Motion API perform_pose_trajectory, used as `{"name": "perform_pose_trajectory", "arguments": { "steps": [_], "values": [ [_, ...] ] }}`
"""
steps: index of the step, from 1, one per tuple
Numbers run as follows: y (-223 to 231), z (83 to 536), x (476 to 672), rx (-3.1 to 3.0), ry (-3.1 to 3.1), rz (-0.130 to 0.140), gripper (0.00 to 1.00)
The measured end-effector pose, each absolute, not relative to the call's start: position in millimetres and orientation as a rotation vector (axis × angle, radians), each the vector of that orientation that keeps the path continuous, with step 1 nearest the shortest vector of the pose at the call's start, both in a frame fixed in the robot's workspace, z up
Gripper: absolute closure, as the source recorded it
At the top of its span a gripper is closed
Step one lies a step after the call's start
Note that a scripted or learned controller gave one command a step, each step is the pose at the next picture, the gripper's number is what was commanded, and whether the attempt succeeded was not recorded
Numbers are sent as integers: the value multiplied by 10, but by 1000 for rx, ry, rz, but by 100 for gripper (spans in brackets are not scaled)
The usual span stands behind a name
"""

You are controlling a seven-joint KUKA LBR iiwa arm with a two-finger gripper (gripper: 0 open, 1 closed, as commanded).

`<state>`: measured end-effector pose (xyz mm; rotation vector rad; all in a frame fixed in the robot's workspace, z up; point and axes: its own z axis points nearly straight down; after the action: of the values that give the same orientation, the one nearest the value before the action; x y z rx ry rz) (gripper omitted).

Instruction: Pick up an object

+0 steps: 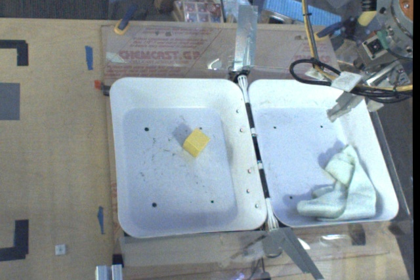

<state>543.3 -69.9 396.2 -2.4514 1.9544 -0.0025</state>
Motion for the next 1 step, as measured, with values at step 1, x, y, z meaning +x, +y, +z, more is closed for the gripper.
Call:
{"name": "perform_pose_trajectory", "arguments": {
  "steps": [1],
  "values": [
    [201, 4280, 5252, -2823, 1366, -1, 0]
  ]
}}
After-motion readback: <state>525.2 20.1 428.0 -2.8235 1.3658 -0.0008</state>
